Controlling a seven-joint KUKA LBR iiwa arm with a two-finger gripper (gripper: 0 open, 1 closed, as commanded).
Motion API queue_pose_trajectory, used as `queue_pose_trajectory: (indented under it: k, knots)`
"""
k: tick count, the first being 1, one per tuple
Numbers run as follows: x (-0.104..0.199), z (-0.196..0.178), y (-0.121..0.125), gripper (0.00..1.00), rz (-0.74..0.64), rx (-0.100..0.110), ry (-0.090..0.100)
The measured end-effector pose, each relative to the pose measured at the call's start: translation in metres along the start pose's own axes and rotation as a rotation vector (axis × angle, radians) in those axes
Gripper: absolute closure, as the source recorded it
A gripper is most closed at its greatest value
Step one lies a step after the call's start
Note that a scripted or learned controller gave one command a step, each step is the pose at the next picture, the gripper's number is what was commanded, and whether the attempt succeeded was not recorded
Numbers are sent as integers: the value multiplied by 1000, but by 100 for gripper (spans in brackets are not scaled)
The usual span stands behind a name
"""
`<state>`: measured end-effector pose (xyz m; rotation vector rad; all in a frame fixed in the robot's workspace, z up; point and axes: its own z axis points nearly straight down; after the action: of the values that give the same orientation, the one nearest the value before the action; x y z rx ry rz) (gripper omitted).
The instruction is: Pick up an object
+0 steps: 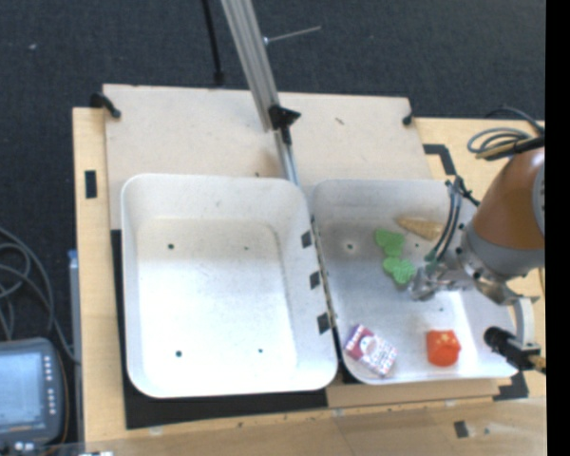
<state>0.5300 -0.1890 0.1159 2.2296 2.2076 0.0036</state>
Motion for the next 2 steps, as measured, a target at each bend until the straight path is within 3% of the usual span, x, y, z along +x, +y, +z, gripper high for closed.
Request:
queue_pose_trajectory:
  k: [2]
  knots:
    - [8,-98,9,100,-14,-4,-1]
